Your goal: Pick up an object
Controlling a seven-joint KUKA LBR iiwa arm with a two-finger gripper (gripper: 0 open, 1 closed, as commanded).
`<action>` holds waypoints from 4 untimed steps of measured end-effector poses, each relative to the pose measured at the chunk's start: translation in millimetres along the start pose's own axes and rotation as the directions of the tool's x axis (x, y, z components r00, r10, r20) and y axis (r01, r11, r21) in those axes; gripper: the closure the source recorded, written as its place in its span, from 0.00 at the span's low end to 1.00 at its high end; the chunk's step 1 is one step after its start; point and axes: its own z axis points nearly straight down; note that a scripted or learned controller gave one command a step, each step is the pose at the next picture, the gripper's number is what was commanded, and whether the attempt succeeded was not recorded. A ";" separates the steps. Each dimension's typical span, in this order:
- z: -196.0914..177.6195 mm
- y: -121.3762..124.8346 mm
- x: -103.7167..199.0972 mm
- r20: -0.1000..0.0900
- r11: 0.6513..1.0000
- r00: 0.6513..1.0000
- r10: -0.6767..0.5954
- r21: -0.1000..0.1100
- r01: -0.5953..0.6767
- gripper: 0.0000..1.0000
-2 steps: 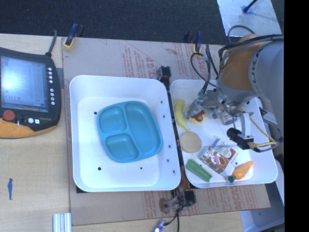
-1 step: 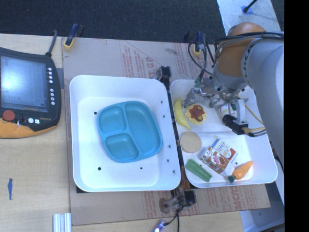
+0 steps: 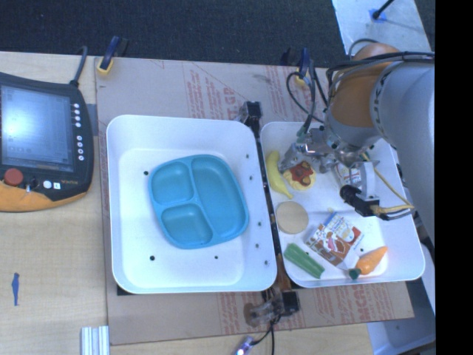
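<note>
Two white bins [image 3: 122, 198] (one blue tray [image 3: 198, 200], one carrot [image 3: 369, 260])

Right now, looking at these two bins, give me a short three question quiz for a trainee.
1. True or false: the blue divided plate lies in the left bin.
2. Which item lies nearest the right bin's front right corner? A) banana B) carrot C) round tan disc
3. Fill in: the gripper is over the ____ bin.

Key: 1 true; 2 B; 3 right.
</note>
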 end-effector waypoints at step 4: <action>-0.1 1.9 -4.0 0.000 1.000 1.000 -0.001 0.000 0.001 0.00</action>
